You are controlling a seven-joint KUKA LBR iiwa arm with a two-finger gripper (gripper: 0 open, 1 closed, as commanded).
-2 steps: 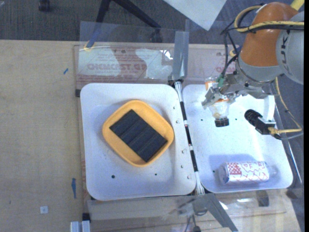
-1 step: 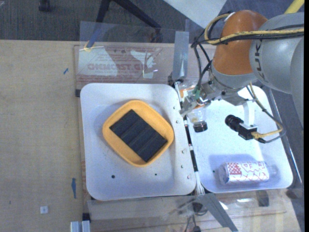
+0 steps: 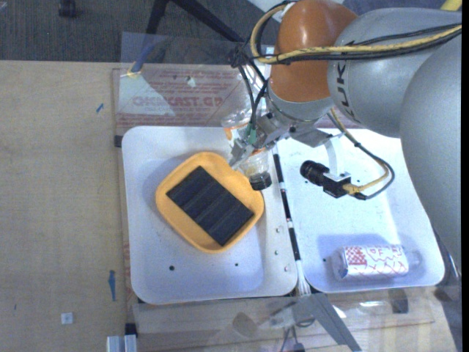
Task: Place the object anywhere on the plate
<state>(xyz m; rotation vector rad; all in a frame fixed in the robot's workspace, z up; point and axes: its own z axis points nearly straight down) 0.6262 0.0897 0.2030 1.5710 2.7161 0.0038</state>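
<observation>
the squarish orange plate bore a dark ribbed slab; at its upper-right corner hung the end effector, grip state unreadable; a red-checked white packet lay well right.

A square plate of orange-yellow plastic with rounded corners and a raised rim is lying flat in the left white bin, turned so its corners are pointing toward the bin's edges like a diamond. It is sitting in the upper middle of that bin, its right corner reaching close to the bin's right edge. A dark, flat, ribbed rectangular slab is resting on the plate's centre, aligned with the plate's sides. A small clear cup-like object with a dark base is showing just beside the plate's upper right edge, near the divide between the bins; whether it is touching the plate is unclear.
</observation>
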